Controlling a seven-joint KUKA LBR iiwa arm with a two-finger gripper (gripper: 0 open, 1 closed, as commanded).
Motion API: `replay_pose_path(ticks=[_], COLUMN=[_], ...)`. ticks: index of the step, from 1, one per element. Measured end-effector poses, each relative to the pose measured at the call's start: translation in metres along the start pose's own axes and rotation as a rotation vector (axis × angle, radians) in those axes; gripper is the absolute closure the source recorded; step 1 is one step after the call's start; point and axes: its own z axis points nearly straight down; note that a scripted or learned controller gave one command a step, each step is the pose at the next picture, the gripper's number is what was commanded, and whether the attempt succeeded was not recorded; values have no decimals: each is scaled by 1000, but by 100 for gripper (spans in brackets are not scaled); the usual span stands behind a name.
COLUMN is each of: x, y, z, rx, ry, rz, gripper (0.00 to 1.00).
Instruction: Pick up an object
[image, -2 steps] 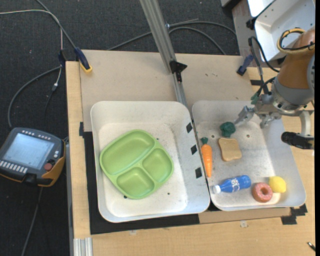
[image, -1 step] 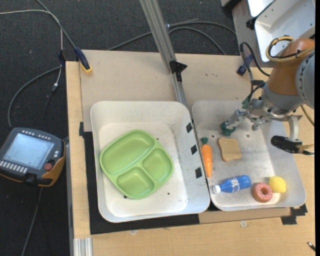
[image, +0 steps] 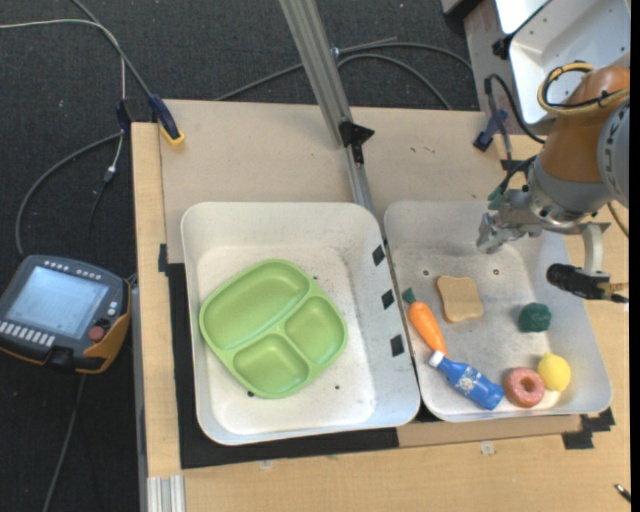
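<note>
A grey KUKA arm with an orange band above its wrist reaches in from the right and bends down over the far end of the right bin (image: 598, 385), its gripper (image: 497, 236) poised above the bin's bare upper floor near the back wall. Whether the gripper is spread or pressed together cannot be told from this angle, and nothing can be seen held in it. The objects lie nearer the camera than the gripper, all apart from it: a tan slice of toy bread (image: 459, 298) sits closest, just below and left of the gripper; an orange toy carrot (image: 427, 324) lies beside the bread toward the bin's left wall; a dark green round toy (image: 534, 317) rests off to the right. Along the bin's near edge sit a blue and white toy bottle (image: 469, 382), a pink doughnut (image: 523, 386) and a yellow lemon (image: 554, 372), the doughnut and lemon touching. The left bin (image: 205, 235) holds a green three-compartment plate (image: 272, 327). A teach pendant (image: 60, 312) lies on the dark floor left of the bench.
</note>
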Motion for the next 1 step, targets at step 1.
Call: replay_pose_path(ticks=[1], x=[-4], y=[-2], z=[-64], rx=[15], ry=[-1], rz=[3], gripper=[100])
